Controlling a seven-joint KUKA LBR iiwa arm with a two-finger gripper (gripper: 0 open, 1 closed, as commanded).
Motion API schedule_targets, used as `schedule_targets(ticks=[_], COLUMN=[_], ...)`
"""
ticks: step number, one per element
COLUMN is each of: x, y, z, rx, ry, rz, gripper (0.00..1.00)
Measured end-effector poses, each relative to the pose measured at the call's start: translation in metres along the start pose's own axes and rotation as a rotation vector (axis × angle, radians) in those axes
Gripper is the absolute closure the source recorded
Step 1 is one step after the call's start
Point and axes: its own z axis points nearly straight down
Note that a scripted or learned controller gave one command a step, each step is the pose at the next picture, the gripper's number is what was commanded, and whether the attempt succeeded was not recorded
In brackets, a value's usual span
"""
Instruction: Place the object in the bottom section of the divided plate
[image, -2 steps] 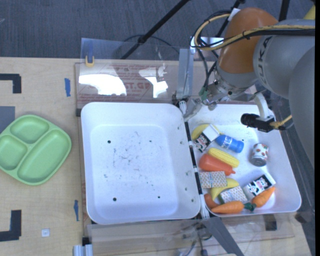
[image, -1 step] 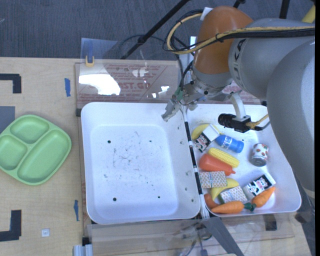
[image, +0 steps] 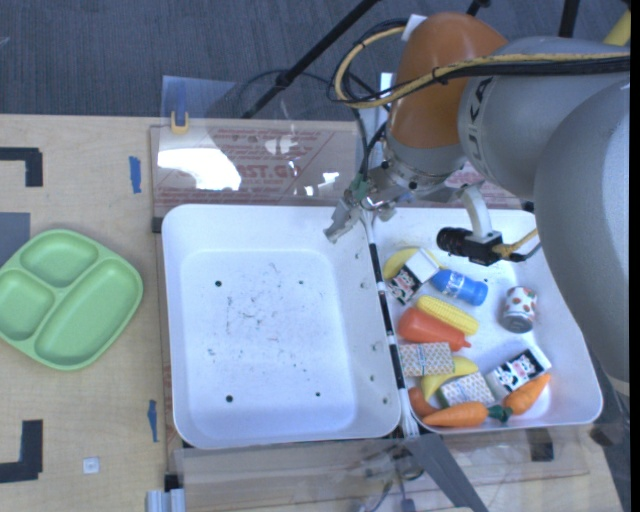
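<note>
The green divided plate (image: 88, 312) lies on the wooden bench at the far left, outside both bins. It has two small sections at its top and left and one long section along its lower right, all bare. My gripper (image: 352, 213) hangs over the far end of the wall between the two bins, well to the right of the plate. I see nothing in it. The loose objects lie in the right bin (image: 570, 345): a blue bottle (image: 462, 288), a corn cob (image: 447, 315), a small tin can (image: 517, 308) and a carrot (image: 460, 413) among them.
The left bin (image: 260, 320) lies between the plate and the gripper. A clear plastic sheet (image: 250, 165) stands behind the bins. Cables run from the arm across the right bin's far side. Black tape marks sit on the bench at the left edge.
</note>
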Motion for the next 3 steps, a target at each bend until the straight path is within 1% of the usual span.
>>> schedule_targets(ticks=[1, 2, 3], x=[0.001, 0.08, 0.128], y=[0.002, -0.05, -0.038], z=[-0.011, 0.07, 0.036], rx=[-0.006, 0.006, 0.001], ry=[-0.002, 0.003, 0.002], rz=[-0.002, 0.011, -0.217], gripper=[1.0, 1.0, 1.0])
